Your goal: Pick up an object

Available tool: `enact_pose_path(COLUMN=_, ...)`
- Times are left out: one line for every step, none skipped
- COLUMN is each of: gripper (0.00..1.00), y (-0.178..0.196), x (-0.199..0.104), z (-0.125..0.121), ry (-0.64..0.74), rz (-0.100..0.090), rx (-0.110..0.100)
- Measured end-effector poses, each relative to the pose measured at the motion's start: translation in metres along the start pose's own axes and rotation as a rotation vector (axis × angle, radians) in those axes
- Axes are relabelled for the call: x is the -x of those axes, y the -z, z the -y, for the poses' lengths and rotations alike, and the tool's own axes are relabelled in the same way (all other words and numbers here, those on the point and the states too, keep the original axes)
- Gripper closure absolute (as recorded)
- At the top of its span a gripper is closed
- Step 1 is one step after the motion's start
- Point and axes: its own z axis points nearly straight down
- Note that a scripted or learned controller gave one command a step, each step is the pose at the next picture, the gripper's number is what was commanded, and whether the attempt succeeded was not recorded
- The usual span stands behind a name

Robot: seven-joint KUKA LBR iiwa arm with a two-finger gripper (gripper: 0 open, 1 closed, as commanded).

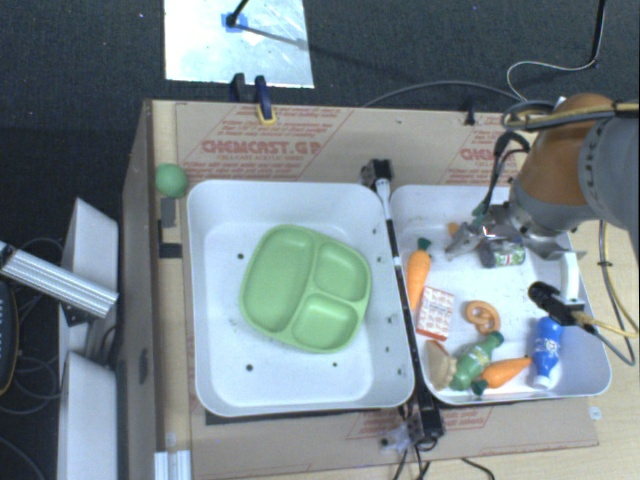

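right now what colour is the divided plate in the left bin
Light green, with three compartments; the divided plate shows best in the camera view.

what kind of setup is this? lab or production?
Likely a robot-grasping lab bench, not production. Two white bins sit on a protective board; the right one holds toy food like a carrot and a pretzel, the left a green tray. The arm trails loose cables.

Worktop [300,143], brown w/ red print, carries 2 white bins side by side, touching at centre. Left bin [225,368] sits mid-worktop, right bin [590,373] at right end. Green ball [170,179] on worktop just beside left bin's far-left corner. Black clips [250,90] at far edge.
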Motion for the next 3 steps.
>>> enact_pose_path(gripper=0.00, y=-0.009, x=0.015, z=-0.048, ry=-0.004, rz=-0.004, rx=-0.023)
enact_pose_path(gripper=0.00, y=-0.020, x=0.022, z=-0.050, ry=0.001, rz=-0.009, rx=-0.022)
enact_pose_path(gripper=1.00, y=-0.009, x=0.023, z=-0.051, ry=0.003, rz=-0.008, rx=-0.019)
